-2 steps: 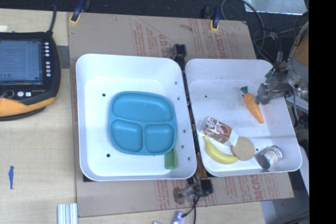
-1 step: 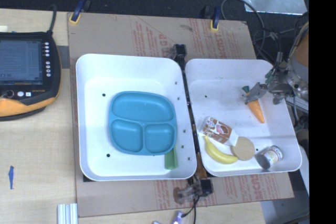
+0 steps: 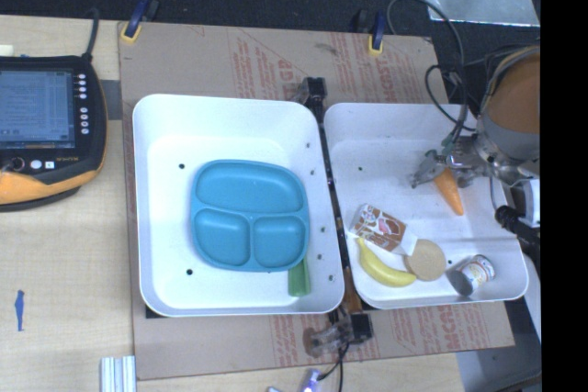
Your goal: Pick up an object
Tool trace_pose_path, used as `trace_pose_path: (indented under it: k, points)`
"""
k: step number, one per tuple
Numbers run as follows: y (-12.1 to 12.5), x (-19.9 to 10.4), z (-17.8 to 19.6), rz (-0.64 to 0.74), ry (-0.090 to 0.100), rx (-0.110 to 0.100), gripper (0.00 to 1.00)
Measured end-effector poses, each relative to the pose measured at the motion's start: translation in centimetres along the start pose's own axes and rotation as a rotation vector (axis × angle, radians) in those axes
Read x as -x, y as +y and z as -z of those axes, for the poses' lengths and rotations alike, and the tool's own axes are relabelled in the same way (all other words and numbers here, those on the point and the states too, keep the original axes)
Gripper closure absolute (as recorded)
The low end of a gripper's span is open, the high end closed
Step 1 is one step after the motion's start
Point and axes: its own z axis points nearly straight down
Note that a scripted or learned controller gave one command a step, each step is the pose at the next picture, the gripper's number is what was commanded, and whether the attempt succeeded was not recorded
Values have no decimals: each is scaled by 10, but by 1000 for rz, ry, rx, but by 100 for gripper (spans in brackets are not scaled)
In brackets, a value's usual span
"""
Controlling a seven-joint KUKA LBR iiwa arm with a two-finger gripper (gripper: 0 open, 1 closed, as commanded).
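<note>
My gripper (image 3: 430,170) hangs low over the upper middle of the right bin (image 3: 367,128), reaching in from the right. An orange carrot (image 3: 449,194) lies just to its lower right, close to or touching it. Toward the right bin's front lie a yellow banana (image 3: 380,267), a red-and-white snack packet (image 3: 380,229), a tan round disc (image 3: 425,260) and a small tin (image 3: 474,272). The left bin (image 3: 156,197) holds a blue divided plate (image 3: 249,214) and a green stick (image 3: 299,278) at its front right.
A teach pendant (image 3: 41,128) lies on the bench to the left of the bins. Cables (image 3: 432,50) loop above the right bin near the arm. Clamps (image 3: 376,30) hold the cardboard sheet under the bins.
</note>
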Motion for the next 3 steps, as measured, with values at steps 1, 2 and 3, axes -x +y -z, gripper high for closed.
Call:
trace_pose_path:
  k: [1,2,3]
  points:
    - [1,1,11,3,-1,0,100]
    - [53,-72,46,-1,1,1,100]
    - [57,-133,102,-1,1,2,100]
